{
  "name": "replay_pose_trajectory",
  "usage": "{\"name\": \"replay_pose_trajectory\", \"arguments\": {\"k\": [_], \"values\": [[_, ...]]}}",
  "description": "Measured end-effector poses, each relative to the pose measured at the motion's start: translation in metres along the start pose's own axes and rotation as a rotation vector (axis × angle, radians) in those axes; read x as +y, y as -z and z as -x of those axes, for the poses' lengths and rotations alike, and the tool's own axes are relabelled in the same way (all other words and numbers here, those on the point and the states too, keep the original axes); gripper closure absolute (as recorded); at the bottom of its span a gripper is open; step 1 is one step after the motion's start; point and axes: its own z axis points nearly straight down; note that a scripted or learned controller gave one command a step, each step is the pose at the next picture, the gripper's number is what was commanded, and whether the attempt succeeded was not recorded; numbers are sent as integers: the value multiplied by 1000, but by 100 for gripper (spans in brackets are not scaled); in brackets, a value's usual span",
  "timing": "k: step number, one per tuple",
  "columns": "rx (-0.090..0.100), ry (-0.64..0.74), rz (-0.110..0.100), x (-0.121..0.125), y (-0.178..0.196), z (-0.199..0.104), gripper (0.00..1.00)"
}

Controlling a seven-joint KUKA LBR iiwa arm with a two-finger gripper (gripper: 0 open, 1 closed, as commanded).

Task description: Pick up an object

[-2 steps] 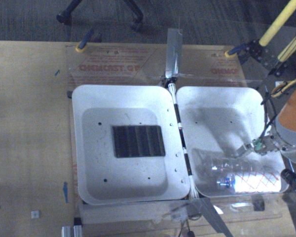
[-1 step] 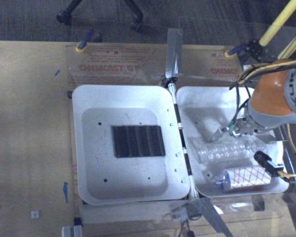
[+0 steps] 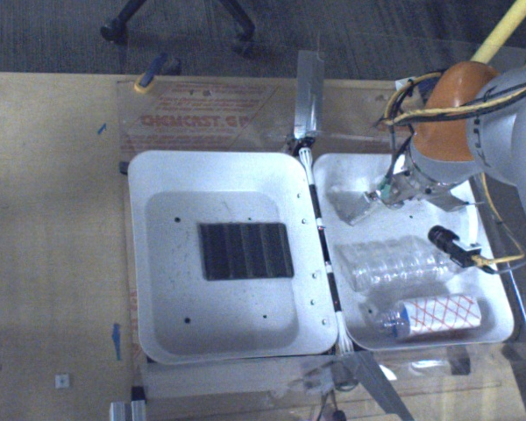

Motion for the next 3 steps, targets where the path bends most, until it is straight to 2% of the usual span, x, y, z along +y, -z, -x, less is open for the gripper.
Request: {"name": "replay_pose_trajectory", "arguments": {"k": [1, 2, 3], "values": [[2, -81, -8, -92, 11, 48, 0], [-1, 34, -2, -7, -1, 51, 0], [3, -48, -7, -72, 74, 43, 0]]}}
